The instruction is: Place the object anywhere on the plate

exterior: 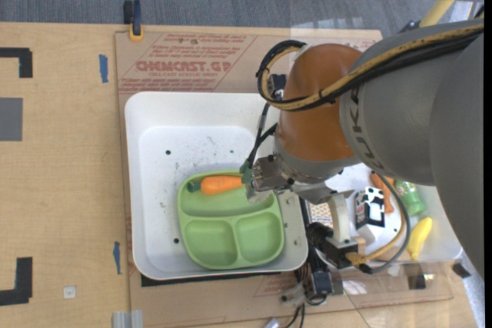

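A green divided plate (231,234) lies in the left white bin (154,127), toward its front right. An orange toy carrot (221,184) lies across the plate's long back compartment, its green leafy end pointing right. My gripper (257,179) hangs right at that leafy end, over the plate's right back corner. The big orange band and grey arm above it hide most of the gripper. The plate's two front compartments hold nothing.
The arm covers much of the right bin (450,246). A yellow item (420,236), a green item (411,201) and a small orange item (382,192) lie there. Cables and a black-and-white tag (374,211) hang by the wrist.
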